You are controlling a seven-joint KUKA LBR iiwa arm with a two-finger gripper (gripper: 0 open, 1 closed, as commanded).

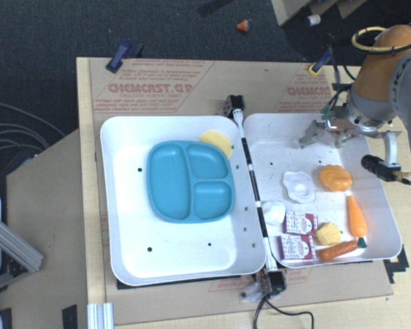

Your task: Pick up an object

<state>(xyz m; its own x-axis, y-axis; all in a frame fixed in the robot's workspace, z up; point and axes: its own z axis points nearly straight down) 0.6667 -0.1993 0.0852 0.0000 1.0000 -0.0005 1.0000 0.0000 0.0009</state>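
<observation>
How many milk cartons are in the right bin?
2. Both cartons sit at the near edge of the right bin: one carton lies just behind the other carton, beside the corn.

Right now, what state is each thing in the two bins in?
Blue divided tray: flat, upright, compartments bare.
Yellow item: tucked behind tray.
Orange piece: loose on bin floor.
Carrot: lying flat.
Small cartons: lying down.
Gripper: above right bin, holding nothing visible.
</observation>
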